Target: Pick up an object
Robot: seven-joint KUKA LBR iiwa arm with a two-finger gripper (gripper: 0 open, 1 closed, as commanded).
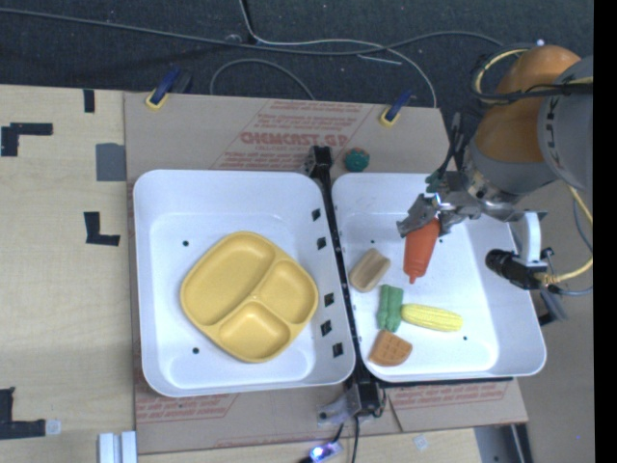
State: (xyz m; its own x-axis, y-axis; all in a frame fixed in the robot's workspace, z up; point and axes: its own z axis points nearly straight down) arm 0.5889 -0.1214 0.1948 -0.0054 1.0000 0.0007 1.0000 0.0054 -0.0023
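Note:
In the camera view my gripper point(424, 222) hangs over the right bin point(501, 355) and is shut on an orange toy carrot point(419, 252), which dangles point down below its fingers, above the bin floor. Beneath and to the left, on the floor of that bin, lie a tan bread-like piece point(369, 270), a green vegetable point(389, 307), a yellow corn cob point(431, 317) and an orange waffle-like wedge point(389, 350).
The left bin point(159, 258) holds a yellow divided plate point(249, 295). A small teal object point(358, 159) lies on the cardboard behind the bins. Black clips run along the divider point(333, 249) between the bins. Cables cross the dark floor at the back.

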